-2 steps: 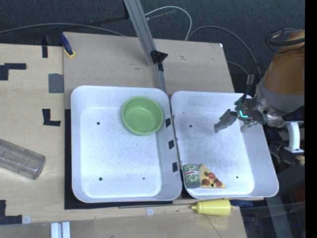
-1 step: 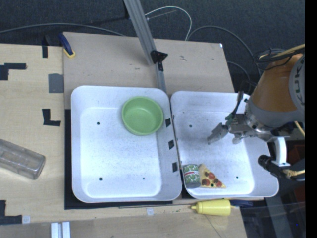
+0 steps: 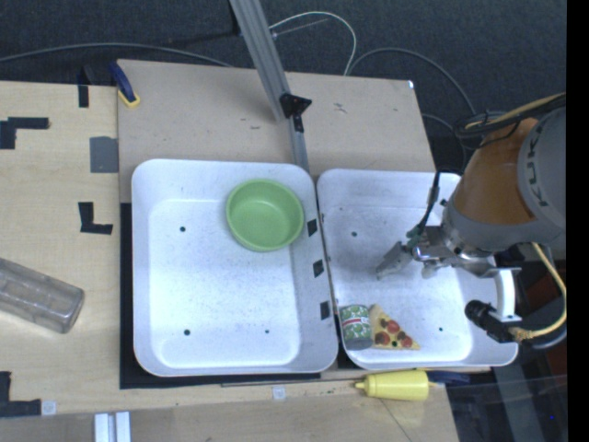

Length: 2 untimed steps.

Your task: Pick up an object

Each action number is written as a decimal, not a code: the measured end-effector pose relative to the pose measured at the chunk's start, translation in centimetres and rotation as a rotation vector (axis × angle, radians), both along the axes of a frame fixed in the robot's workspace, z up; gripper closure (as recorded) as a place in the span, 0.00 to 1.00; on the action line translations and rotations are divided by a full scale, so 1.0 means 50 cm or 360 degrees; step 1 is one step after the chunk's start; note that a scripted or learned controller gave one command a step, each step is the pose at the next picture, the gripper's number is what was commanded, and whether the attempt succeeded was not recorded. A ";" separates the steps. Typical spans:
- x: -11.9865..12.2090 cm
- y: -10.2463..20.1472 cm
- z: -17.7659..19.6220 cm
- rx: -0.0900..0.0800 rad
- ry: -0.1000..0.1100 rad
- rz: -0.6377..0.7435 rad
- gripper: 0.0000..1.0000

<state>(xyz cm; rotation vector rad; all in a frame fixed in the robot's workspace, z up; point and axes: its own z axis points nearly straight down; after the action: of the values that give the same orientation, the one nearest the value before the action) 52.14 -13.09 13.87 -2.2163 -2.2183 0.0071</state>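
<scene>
gripper point(image 3: 391, 263) over right bin point(image 3: 368, 191) centre, fingers state cannot tell | pizza slice point(image 3: 391, 331) beside green can point(image 3: 355, 326) near bin's front edge | slice likely light, stiff; pinch its sides

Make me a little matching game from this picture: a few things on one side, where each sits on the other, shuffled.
Things:
1. green bowl
2. pizza slice toy
3. yellow bottle
4. clear tube

Places:
A. on the bench, in front of the right bin
B. in the left bin
C. on the wooden surface, far left
D. in the right bin, front edge

Pairs: 1-B, 2-D, 3-A, 4-C
</scene>
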 end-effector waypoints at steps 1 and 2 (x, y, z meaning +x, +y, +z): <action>0.001 0.000 -0.101 -0.0005 -0.0013 0.0000 0.00; 0.001 0.002 -0.077 0.0000 -0.0011 0.0002 1.00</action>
<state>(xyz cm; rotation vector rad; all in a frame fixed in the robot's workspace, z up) 52.19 -12.98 10.00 -2.2179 -2.2231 -0.0004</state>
